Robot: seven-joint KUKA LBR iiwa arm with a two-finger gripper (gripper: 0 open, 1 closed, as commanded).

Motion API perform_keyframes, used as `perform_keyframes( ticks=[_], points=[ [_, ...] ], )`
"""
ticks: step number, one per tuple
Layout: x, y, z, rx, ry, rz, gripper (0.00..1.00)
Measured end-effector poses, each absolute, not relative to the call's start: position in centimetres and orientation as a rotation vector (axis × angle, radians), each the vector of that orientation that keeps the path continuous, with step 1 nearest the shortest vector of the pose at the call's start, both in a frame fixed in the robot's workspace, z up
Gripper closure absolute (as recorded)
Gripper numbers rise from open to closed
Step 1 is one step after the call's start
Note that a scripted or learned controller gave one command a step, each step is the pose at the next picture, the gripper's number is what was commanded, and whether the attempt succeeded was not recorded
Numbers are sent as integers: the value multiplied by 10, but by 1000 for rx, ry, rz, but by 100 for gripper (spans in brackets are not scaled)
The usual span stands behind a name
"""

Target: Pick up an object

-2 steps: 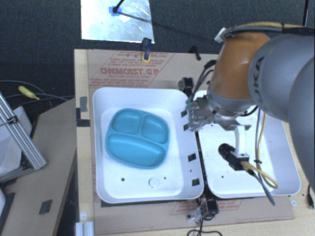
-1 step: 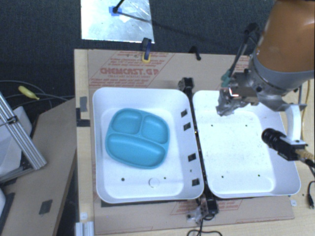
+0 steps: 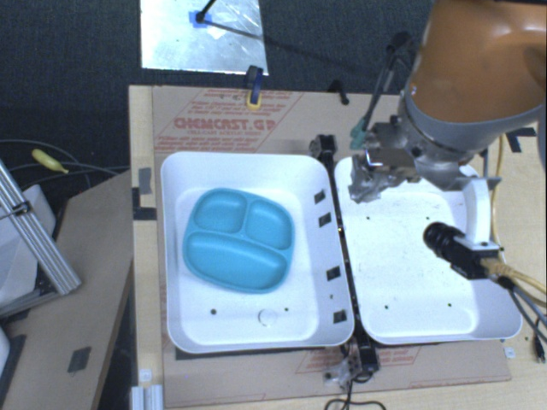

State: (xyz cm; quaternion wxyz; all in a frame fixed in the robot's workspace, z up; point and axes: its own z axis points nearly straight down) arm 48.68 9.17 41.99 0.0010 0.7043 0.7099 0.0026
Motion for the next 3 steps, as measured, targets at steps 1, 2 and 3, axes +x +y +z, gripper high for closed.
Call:
perform_keyframes(
  ticks=[1,2,3],
  points=[
    [487,77,451,2217,2222,7,100],
    [506,140,478,2209,2231,11,100],
    [485,102,406,2226,2220,-7,100]
  ],
)
